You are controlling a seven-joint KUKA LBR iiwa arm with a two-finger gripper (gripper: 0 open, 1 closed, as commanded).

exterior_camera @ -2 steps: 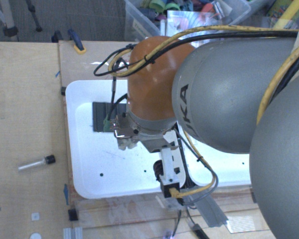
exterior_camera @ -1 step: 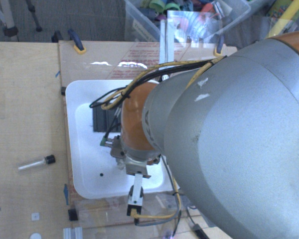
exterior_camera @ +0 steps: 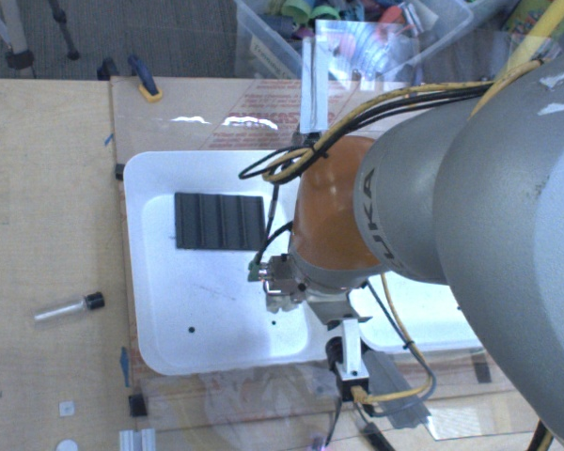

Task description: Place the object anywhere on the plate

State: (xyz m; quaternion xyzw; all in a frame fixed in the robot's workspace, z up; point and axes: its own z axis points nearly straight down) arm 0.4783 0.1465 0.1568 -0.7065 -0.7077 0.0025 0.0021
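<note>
Black ridged plate [exterior_camera: 220, 222] in white bin [exterior_camera: 155, 252]

clear tub of toys [exterior_camera: 357, 12] behind bench; small vial [exterior_camera: 68, 307] on wood, left of bins.

Light: bright, even, from overhead | Glare: white streaks on the clear sheet [exterior_camera: 216, 120] along the bench's far edge; the left bin [exterior_camera: 160, 280] nearly washes out | Shadows: soft, faint beneath the arm [exterior_camera: 423, 195] | Focus: the arm close to the lens looks soft.
</note>
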